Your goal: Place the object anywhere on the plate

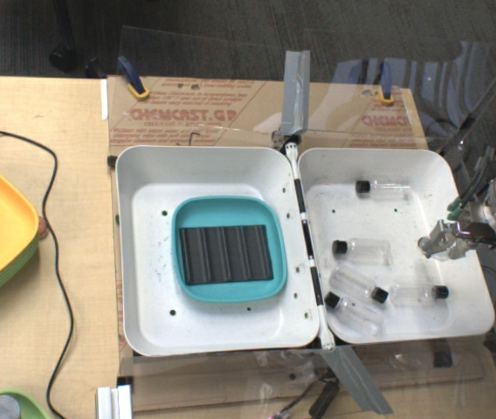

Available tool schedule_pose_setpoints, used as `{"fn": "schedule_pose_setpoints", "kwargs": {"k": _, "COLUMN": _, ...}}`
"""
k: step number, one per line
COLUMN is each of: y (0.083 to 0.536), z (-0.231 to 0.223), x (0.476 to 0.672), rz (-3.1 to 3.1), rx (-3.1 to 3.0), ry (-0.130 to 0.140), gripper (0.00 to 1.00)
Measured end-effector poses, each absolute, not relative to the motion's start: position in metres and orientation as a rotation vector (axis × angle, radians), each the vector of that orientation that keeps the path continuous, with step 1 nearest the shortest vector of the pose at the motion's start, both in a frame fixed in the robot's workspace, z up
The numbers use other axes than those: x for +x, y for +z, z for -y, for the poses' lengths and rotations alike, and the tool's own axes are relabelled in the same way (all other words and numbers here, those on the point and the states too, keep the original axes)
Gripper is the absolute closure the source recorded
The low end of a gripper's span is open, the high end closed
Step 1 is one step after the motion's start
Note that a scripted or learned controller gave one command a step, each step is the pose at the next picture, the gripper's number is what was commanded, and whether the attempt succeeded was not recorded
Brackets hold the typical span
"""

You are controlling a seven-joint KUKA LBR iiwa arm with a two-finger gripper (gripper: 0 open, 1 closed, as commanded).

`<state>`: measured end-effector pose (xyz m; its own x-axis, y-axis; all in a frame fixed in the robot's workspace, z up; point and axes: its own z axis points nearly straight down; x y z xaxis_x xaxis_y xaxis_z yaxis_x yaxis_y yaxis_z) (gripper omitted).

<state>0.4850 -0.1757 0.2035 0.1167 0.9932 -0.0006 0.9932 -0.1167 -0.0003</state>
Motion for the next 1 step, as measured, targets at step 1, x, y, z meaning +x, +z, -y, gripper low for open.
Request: {"fn": "schedule_pose_setpoints", "kwargs": {"k": 1, "y": 0.2036, "z": 0.1758, "x": 0.485, "rz": -2.088, "rx": 2.347, "ry": -0.001, "gripper": 0.0}}
